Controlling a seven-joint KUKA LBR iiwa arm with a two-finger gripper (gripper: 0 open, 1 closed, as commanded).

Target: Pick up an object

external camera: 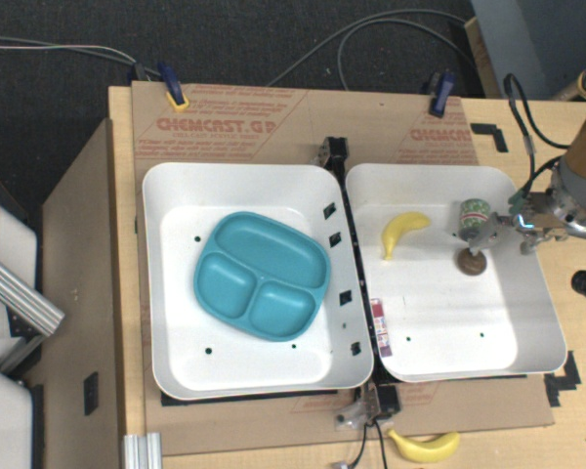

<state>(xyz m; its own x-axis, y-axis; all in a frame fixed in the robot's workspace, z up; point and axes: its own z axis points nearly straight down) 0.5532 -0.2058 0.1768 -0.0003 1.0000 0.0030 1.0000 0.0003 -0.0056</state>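
Note:
A yellow banana [402,231] lies in the right bin [439,345], near its back left. To its right a small greenish-grey round object [475,212] stands over a brown disc-shaped piece [472,260] on the bin floor. My gripper [495,224] reaches in from the right at the level of the greenish object and is right against it. The arm's wrist [559,211] hangs over the bin's right rim. A teal divided plate [262,276] lies in the middle of the left bin [171,340].
A second banana [428,445] lies on the bench in front of the right bin. A red-and-white tag [379,322] sits by the divider between the bins. Two clamps [174,88] hold the cardboard at the back. Cables run behind the bench.

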